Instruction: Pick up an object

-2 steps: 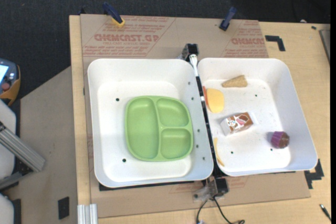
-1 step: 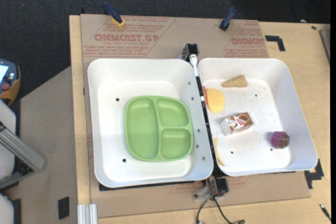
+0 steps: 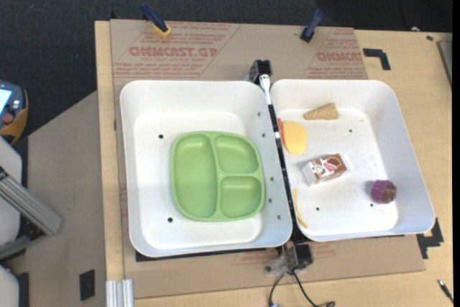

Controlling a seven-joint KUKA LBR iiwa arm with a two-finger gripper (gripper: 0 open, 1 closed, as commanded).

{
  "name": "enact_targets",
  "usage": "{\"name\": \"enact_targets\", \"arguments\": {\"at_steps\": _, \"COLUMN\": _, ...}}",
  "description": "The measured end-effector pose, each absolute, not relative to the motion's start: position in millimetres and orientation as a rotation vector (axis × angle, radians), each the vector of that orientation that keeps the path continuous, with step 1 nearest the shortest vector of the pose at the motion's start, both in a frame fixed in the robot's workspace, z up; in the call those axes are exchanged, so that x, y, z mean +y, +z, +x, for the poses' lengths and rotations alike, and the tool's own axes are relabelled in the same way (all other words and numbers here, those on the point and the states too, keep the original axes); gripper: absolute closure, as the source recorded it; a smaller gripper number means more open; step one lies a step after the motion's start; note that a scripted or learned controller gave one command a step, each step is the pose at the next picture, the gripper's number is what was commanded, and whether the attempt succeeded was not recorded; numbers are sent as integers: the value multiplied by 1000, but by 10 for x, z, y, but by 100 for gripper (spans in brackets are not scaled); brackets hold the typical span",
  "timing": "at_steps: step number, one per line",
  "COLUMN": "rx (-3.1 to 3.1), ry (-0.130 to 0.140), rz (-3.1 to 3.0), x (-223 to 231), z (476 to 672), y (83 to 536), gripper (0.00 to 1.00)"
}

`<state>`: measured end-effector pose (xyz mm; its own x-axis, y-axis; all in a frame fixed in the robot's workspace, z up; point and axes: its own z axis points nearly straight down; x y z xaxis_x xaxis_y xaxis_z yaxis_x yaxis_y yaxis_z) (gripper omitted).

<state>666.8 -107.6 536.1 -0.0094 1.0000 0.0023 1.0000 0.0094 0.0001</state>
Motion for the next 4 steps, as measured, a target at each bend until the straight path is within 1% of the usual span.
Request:
{"name": "enact_targets", "arguments": {"at_steps": 1, "rx": -2217, "ry": 1, "rz": -2234, "x": -1944, "z": 6646, "y": 5351, "gripper": 100}}
{"name": "enact_targets", "arguments": {"at_steps": 2, "rx": -2223, "ry": 0, "rz": -2213, "x": -1263, "z": 5808, "y": 5362, "gripper": 100}}
{"name": "enact_targets", "arguments": {"at_steps": 3, "rx": -2223, "ry": -1, "rz": -2232, "x": -2103, "z": 6248, "y": 5354, "gripper": 100}}
{"name": "enact_targets", "arguments": {"at_steps": 4, "rx": -2229, "ry": -3, "rz": -2212, "x": -1242, "z": 5717, "y": 5369, "gripper": 100}}
